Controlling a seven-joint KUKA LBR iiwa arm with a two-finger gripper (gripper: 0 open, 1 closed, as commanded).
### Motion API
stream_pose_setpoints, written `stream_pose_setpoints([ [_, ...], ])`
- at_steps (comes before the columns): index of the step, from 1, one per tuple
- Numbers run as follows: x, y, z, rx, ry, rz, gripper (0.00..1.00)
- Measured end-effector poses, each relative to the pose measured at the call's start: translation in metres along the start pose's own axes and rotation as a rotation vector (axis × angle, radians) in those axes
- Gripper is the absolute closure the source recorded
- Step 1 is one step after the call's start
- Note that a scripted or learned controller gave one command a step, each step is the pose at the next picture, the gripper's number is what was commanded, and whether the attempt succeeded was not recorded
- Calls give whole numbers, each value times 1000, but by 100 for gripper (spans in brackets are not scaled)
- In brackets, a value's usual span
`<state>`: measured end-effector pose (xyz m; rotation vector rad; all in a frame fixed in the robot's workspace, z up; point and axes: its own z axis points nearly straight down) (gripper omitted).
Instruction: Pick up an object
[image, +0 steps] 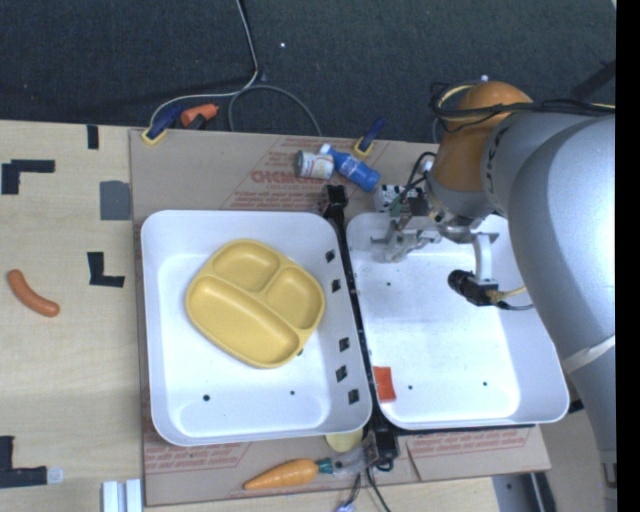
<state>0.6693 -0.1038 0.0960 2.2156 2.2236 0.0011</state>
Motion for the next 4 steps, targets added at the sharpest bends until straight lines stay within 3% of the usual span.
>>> stream_pose_setpoints([
  [1, 0, 0, 1, 1, -1, 0, 0],
  [3, 6, -2, 11, 1, -2, 4, 0],
  [4, 8, -41, 9, -1, -2, 4, 0],
])
